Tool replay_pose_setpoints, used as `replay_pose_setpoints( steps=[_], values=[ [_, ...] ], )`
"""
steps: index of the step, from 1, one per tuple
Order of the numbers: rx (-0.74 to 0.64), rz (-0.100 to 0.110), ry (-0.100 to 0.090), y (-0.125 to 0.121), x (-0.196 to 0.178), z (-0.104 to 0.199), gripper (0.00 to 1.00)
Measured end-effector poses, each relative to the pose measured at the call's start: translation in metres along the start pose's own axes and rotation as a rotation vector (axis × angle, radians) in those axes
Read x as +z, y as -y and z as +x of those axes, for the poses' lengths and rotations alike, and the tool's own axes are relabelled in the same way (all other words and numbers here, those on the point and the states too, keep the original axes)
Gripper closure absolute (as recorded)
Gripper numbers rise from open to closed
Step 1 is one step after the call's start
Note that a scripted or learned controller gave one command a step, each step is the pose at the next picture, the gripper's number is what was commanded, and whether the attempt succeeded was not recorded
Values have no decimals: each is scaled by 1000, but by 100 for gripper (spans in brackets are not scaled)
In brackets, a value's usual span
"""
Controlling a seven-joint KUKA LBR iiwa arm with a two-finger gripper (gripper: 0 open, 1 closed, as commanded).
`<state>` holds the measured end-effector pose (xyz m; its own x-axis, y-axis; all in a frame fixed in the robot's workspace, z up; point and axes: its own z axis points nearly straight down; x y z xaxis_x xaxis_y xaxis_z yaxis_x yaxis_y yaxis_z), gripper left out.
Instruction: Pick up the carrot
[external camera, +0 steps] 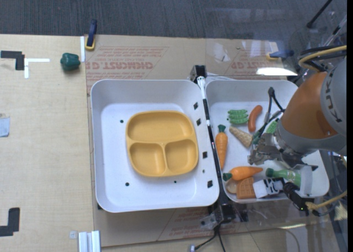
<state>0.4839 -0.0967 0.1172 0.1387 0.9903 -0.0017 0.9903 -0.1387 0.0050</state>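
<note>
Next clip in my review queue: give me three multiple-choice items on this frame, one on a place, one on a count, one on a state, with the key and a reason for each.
1. Where does the yellow divided plate lie?
A. in the left bin
B. in the right bin
C. on the bare bench

2. How many carrots lie in the right bin?
A. none
B. one
C. two

3. What state is the upright carrot in?
A. lifted clear of the bin
B. lying on the bin floor, untouched
C. resting on the plate

Key:
1 A, the plate sits in the middle of the left bin.
2 C, one carrot lies along the bin's left wall and a second carrot lies crosswise near the front.
3 B, it lies flat by the wall, while the gripper is further right, apart from it.
</note>
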Motion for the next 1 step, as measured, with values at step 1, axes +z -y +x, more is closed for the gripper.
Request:
replay_pose_setpoints(
  steps=[1],
  values=[
    [1,0,0,0,0,0,0]
  ],
)
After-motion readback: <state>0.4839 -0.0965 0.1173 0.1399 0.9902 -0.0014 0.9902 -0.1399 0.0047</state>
